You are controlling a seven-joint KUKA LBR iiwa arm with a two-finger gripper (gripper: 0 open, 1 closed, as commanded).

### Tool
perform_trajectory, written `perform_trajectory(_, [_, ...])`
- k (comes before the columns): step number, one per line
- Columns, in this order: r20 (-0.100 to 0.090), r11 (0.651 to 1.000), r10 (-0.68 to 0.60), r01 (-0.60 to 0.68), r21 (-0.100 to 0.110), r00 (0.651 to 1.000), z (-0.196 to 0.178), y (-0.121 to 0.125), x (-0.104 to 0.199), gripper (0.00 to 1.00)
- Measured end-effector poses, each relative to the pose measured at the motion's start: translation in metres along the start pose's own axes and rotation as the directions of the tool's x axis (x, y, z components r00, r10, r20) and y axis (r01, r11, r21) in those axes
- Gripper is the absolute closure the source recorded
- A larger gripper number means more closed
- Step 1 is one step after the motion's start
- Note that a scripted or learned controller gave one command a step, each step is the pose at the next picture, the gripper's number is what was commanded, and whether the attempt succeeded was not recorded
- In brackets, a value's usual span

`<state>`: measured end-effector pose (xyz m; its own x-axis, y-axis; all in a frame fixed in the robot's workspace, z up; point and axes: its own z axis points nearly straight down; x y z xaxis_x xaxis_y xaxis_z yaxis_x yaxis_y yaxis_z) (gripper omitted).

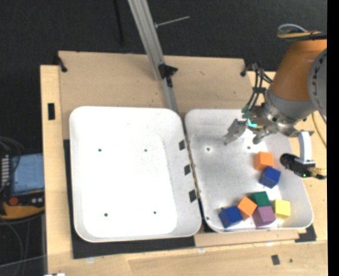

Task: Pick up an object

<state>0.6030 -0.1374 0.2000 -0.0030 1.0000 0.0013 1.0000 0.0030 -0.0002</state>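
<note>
Claw: my claw [242, 132] is hanging open, gripping nothing, above the right bin [215, 171].
Aim: I am judging the orange block [264, 159], just right of it, easiest to straddle squarely.

Two bins side by side on a bench

The left bin [129, 171] sits beside the right bin [215, 160], their inner edges touching. In the right bin, two blocks [267, 168] lie near its right side, and a cluster of five blocks [254, 209] lies along its front edge. The gripper [245, 130] hangs over the bin's back part.
</note>
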Motion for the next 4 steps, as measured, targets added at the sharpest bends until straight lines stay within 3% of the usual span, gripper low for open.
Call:
perform_trajectory(1, [0.000,1.000,0.001,-0.001,-0.001,1.000,0.000,0.000,0.000,0.00])
perform_trajectory(3, [0.004,1.000,0.005,-0.005,0.003,1.000,0.104,0.007,-0.008,0.00])
perform_trajectory(4, [0.002,1.000,0.007,-0.007,-0.001,1.000,0.103,0.008,-0.008,0.00])
